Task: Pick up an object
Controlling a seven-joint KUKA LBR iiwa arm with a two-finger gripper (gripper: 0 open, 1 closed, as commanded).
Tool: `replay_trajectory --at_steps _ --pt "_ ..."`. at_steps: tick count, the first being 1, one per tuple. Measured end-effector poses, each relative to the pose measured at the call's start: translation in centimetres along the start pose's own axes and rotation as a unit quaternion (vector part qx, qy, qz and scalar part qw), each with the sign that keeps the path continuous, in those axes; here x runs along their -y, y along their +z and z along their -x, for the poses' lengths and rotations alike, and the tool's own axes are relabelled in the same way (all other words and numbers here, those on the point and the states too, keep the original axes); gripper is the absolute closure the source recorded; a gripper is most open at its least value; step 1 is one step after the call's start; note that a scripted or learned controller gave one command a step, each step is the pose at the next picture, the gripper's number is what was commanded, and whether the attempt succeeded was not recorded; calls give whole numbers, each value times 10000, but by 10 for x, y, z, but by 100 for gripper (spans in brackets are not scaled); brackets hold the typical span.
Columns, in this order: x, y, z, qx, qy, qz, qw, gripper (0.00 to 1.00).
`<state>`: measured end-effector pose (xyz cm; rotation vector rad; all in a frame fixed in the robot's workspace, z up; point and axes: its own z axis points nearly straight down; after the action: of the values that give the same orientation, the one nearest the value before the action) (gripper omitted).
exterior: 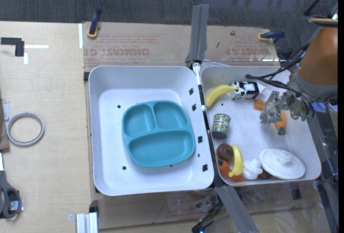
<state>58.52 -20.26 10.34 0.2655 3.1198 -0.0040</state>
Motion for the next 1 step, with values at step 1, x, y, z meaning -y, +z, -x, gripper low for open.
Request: replay_trajectory --at_steps 1 --pt "-54 -60 -24 -33 663 7 9978 100"
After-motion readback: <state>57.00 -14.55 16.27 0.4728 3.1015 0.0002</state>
